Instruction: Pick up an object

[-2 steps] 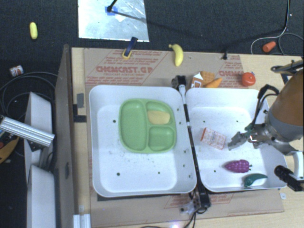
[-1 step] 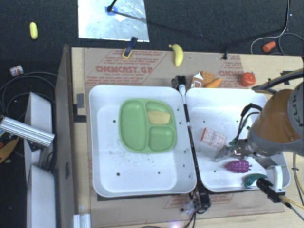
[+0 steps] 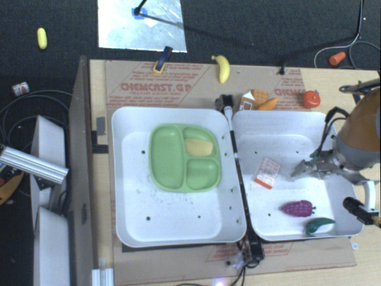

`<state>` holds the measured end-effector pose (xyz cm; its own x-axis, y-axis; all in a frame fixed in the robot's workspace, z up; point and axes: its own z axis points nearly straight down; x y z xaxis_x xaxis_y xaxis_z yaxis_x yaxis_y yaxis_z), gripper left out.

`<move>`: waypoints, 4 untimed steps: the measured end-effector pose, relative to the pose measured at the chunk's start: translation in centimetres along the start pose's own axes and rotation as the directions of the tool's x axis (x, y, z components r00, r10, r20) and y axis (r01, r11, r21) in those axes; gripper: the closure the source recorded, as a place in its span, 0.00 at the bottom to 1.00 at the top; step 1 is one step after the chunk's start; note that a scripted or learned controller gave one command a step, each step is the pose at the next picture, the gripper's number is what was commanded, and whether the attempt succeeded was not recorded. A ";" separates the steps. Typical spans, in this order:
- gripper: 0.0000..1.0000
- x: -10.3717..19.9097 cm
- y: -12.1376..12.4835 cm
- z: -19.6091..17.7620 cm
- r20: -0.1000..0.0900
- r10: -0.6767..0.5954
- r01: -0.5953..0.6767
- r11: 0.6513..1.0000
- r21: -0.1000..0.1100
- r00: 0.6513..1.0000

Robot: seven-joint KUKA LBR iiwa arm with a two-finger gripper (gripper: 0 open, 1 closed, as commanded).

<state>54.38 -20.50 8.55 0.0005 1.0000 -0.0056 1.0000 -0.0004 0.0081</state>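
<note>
The right bin [image 3: 280, 127] holds three loose items. A small white and orange packet [image 3: 267, 173] lies near its left wall. A purple bunch of grapes [image 3: 297, 208] sits toward the front, and a teal-green object [image 3: 318, 224] rests by the front rim. My gripper [image 3: 302, 169] reaches in from the right and hovers low over the bin's middle. It is right of the packet and above the grapes in the view, with a gap to both. Nothing shows between its tips.
The left bin [image 3: 134, 219] carries a green divided plate [image 3: 181, 158] with a pale yellow item [image 3: 199, 146] in one compartment. Behind the bins on the cardboard lie a banana [image 3: 222, 68], an orange piece [image 3: 265, 102] and a red tomato [image 3: 311, 99].
</note>
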 end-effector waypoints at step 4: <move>0.00 8.2 -5.7 -4.4 -0.007 -0.005 0.005 1.000 0.010 1.000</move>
<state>48.63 -12.23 12.85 -0.0049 1.0000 0.0015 1.0000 0.0049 -0.0016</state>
